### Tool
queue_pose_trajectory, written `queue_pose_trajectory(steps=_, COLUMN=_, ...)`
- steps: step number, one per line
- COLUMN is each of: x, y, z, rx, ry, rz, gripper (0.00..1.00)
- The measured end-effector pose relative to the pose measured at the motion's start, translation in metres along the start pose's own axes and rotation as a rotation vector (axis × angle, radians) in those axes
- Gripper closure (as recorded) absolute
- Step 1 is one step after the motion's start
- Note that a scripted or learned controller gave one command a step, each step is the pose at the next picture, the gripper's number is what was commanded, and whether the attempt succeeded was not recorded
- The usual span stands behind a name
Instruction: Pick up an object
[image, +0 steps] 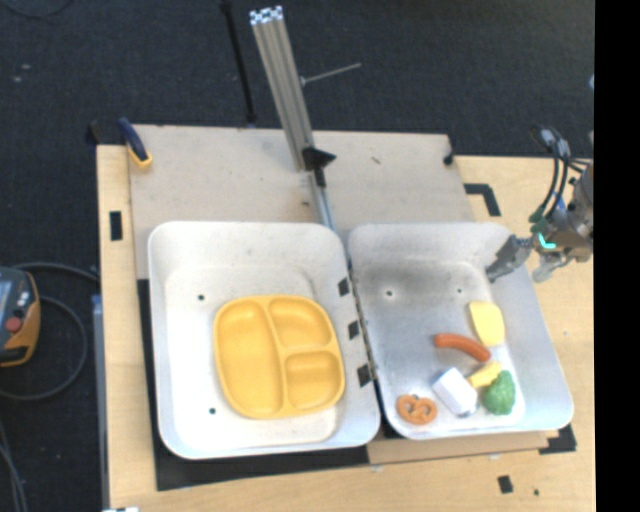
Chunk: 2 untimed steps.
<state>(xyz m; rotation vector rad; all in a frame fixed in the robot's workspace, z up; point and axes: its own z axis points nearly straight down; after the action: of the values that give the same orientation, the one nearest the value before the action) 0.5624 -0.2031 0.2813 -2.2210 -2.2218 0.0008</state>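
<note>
The right bin (420, 270) holds several small items near its front right corner: a yellow block (487, 322), a red sausage (462, 346), a white block (453, 390), a small yellow piece (484, 376), a green broccoli-like toy (499, 393) and an orange pretzel (417, 408). My gripper (524, 263) hangs over the bin's far right rim, up and to the right of the yellow block. It is open, with nothing between its fingers.
The left bin (180, 270) contains a yellow divided plate (280, 355). A slanted metal post (290, 100) rises behind the bins. A blue and yellow tool (135, 143) lies at the bench's far left corner.
</note>
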Motion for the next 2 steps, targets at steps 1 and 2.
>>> queue_pose_trajectory(steps=1, x=0.000, y=0.001, z=-0.001, rx=-0.002, ry=-0.001, rz=0.000, gripper=0.00)
queue_pose_trajectory(steps=2, x=-0.009, y=0.005, z=0.045, rx=0.001, ry=-0.001, rz=0.000, gripper=0.00)
